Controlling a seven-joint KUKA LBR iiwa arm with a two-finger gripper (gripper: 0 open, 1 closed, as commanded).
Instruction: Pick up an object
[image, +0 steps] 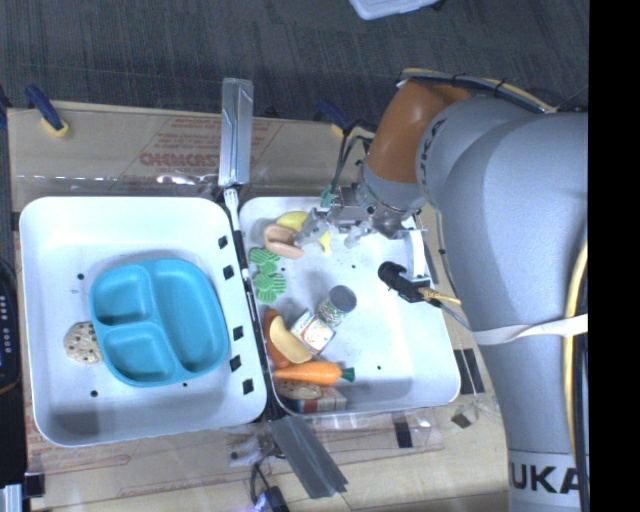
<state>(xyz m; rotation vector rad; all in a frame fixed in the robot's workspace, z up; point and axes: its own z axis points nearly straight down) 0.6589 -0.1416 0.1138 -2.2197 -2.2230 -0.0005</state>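
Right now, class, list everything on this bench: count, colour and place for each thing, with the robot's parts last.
left bin: 1, white, bench's left
right bin: 1, white, beside it
divided tray: 1, blue, middle of left bin
cookie: 1, speckled tan, left bin, at tray's left edge
banana: 1, yellow, right bin's top end
green piece: 1, green, right bin's left wall
bottle: 1, grey cap, middle of right bin
carrot: 1, orange, right bin's bottom end
arm: 1, grey, orange band, from the right
gripper: 1, grey, over right bin's top end
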